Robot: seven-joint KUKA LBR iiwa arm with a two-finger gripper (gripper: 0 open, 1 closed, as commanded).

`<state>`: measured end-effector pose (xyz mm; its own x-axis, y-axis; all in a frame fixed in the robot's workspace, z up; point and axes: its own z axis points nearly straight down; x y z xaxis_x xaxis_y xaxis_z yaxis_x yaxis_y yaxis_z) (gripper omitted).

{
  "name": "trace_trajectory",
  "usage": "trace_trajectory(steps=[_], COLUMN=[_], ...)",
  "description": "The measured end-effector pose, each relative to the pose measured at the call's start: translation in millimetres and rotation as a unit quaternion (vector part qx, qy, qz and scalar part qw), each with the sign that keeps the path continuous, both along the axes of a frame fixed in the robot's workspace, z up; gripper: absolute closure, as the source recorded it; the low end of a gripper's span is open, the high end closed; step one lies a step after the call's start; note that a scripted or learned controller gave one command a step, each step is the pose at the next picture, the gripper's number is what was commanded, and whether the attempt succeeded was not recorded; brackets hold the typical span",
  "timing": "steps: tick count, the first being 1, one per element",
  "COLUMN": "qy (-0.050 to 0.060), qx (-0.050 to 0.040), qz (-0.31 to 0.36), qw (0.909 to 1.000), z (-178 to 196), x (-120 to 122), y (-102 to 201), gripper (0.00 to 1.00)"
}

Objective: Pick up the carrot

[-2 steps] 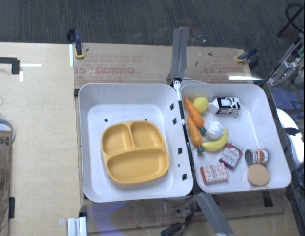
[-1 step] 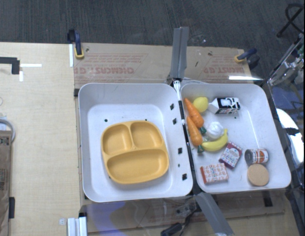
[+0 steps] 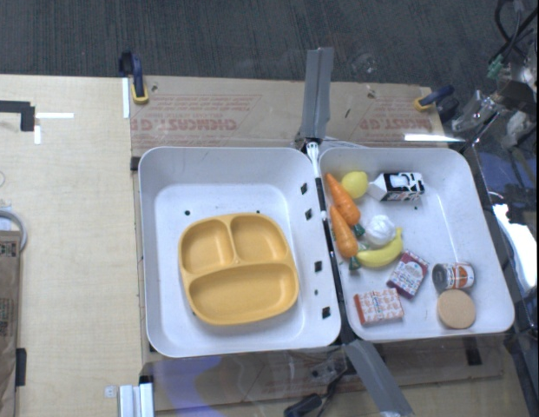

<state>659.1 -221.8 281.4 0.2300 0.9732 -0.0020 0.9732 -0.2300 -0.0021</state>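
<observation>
Camera view gives you the pale wooden counter point(image 3: 61, 233) with two shallow white bins side by side. The left white bin point(image 3: 161, 233) holds a yellow three-compartment plastic plate point(image 3: 239, 268), lying flat with nothing on it. The right white bin point(image 3: 460, 198) holds everything else.

You will find the long orange carrot point(image 3: 343, 198) against that bin's left wall, lying along it near the divider, with a second orange carrot point(image 3: 344, 233) overlapping its lower end. A yellow lemon point(image 3: 356, 183) touches the upper carrot's right side. A yellow banana point(image 3: 382, 252) curves just right of the lower one, beneath a small white lumpy item point(image 3: 379, 228). Further right sit a black-and-white carton point(image 3: 399, 186), a red box point(image 3: 408, 274), an orange-red packet point(image 3: 378, 306), a tin can on its side point(image 3: 453, 276) and a round tan disc point(image 3: 456, 309).
</observation>
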Motion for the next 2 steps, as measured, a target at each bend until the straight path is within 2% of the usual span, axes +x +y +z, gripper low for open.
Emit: trace_trajectory(steps=[2], qy=[0.000], qx=[0.0001], qz=[0.000], qw=[1.0000], z=[-0.2], x=[0.0], y=[0.1], gripper=[0.00])
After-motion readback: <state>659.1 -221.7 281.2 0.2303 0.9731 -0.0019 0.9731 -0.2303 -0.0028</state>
